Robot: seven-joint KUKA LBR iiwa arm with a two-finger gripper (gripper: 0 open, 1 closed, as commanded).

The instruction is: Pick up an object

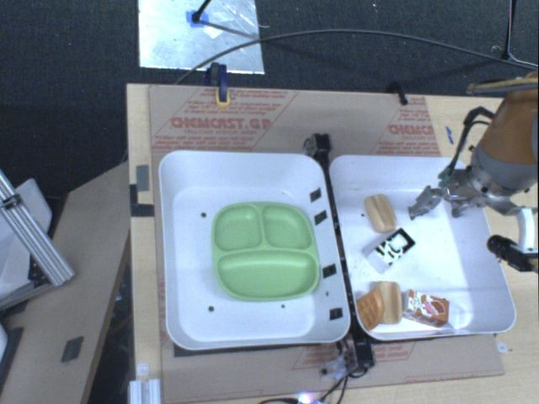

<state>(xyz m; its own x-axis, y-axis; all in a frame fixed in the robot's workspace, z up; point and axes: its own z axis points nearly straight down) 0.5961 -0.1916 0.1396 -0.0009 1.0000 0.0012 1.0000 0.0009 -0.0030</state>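
The right bin (pixel 480 251) holds several objects. A tan oval piece (pixel 380 212) lies near its left wall, with a black-and-white box (pixel 393 247) just below it. At the front are a tan bread-like piece (pixel 379 304) and a brown-and-white packet (pixel 427 308). My gripper (pixel 440 208) hangs over the upper right part of this bin, to the right of the tan oval piece and apart from it. Its fingers are open, with nothing between them.
The left bin (pixel 181 225) holds a green divided plate (pixel 265 251). A black clip strip (pixel 327 225) runs between the bins. The grey arm with its orange band (pixel 514 137) comes in from the right. A black part (pixel 509 253) juts over the right bin's edge.
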